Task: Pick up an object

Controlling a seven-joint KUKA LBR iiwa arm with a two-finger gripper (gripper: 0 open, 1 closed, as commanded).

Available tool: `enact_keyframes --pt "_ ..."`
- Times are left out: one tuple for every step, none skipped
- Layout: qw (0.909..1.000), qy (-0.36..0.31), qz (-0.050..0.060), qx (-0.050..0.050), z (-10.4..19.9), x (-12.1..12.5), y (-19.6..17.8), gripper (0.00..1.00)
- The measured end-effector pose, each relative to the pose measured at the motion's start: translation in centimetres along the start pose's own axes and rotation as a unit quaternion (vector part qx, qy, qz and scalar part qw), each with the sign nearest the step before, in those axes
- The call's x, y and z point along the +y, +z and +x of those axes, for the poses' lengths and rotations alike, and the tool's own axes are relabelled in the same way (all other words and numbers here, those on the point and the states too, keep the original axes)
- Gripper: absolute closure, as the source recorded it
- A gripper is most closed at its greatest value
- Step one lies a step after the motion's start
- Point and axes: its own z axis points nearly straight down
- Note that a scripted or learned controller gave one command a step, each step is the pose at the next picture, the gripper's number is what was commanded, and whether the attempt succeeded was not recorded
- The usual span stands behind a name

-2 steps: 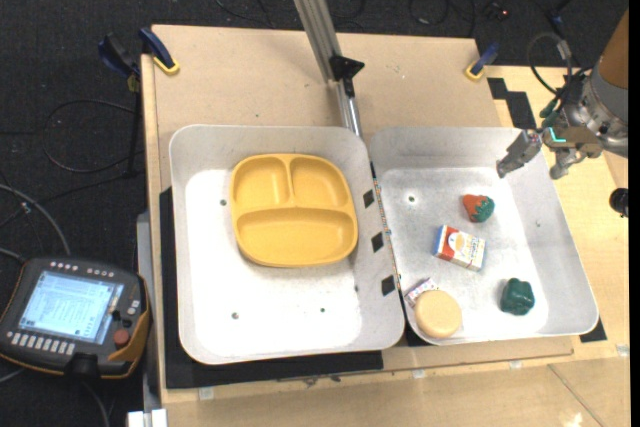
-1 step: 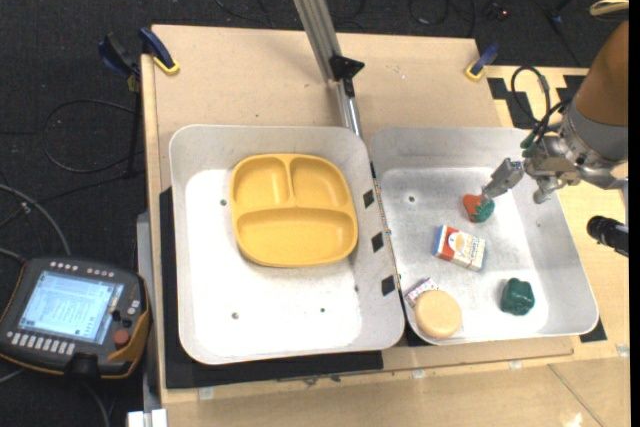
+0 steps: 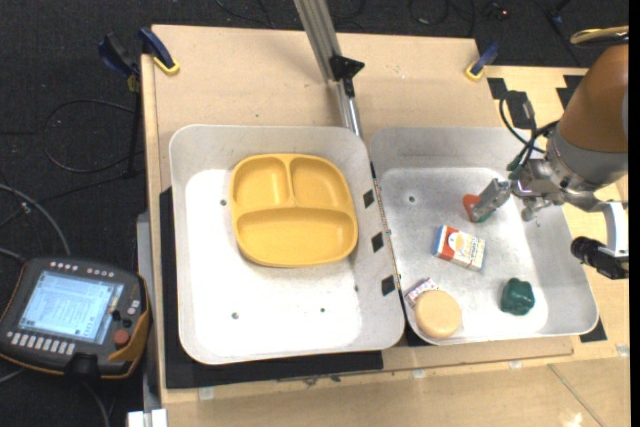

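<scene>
Sitting at the far lower left of the frame, off the worktop, is a grey handheld control pendant with a lit screen and an orange corner (image 3: 70, 315). To its right, the pale wooden worktop (image 3: 250, 75) carries two shallow white bins side by side. The left white bin (image 3: 200, 315) holds a yellow plastic divided plate with three compartments (image 3: 294, 209), lying flat in the bin's upper middle. A slanted grey metal pole (image 3: 310, 0) runs from the top of the frame down to the seam between the bins.

The right white bin (image 3: 420, 165) holds four things. Near its lower left corner lies a round tan disc-shaped object (image 3: 438, 314), with a small white and purple scrap touching its upper left edge. Above and slightly right of it, near the bin's centre, lies a small white and red carton with a blue patch (image 3: 459, 247), tilted. Above that, in the upper middle of the bin, is a small red-orange object (image 3: 473, 206). In the lower right sits a dark green crumpled lump (image 3: 517, 296).

Reaching in from the right edge, the grey arm with its orange band (image 3: 600, 110) ends in the two-finger gripper (image 3: 492, 202), low over the bin, its tip right at the red-orange object. Whether the jaws are spread or pinching that object cannot be told at this size.
</scene>
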Motion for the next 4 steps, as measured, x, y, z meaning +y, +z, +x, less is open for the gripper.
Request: enact_keyframes --pt "1.0 0.0 -0.002 -0.001 0.1 0.0 4.9 0.0" --pt "1.0 0.0 -0.004 -0.001 0.0 0.1 3.6 1.0" --pt "1.0 -0.001 -0.007 -0.002 0.0 0.5 -2.7 1.0" --pt "1.0 -0.002 -0.006 -0.002 0.0 0.7 -7.6 1.0"
